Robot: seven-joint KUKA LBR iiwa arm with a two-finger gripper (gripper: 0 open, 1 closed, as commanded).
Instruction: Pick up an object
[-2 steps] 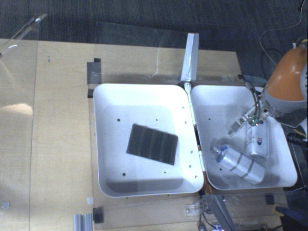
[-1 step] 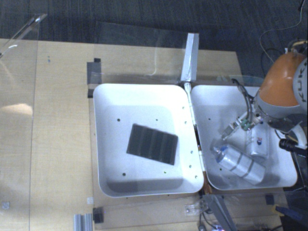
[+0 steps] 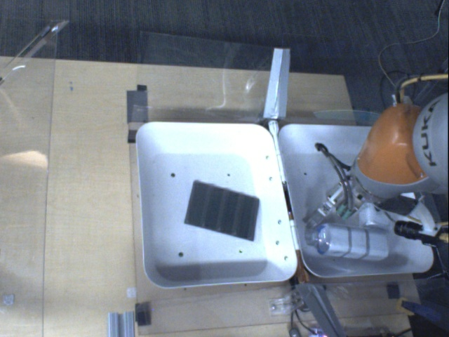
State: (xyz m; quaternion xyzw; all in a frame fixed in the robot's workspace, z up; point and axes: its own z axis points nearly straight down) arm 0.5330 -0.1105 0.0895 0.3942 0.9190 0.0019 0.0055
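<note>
A dark ribbed rectangular pad [image 3: 222, 210] is seen lying flat near the middle of the left bin [image 3: 158, 146] — probably light, thin and somewhat flexible, best taken across a short edge. In the right bin [image 3: 302, 153] the gripper [image 3: 335, 213] is lowered beside a clear bottle-like cylinder [image 3: 351, 242]. Whether the gripper is released or clenched cannot be told — it is masked by the arm [image 3: 396, 146] and cabling.

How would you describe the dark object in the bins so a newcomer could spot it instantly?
Start at the left bin of the two white ones. Near its middle lies a flat dark rectangular pad, slightly tilted, with faint ridges. It is the one dark thing there, apart from the arm in the right bin.
</note>
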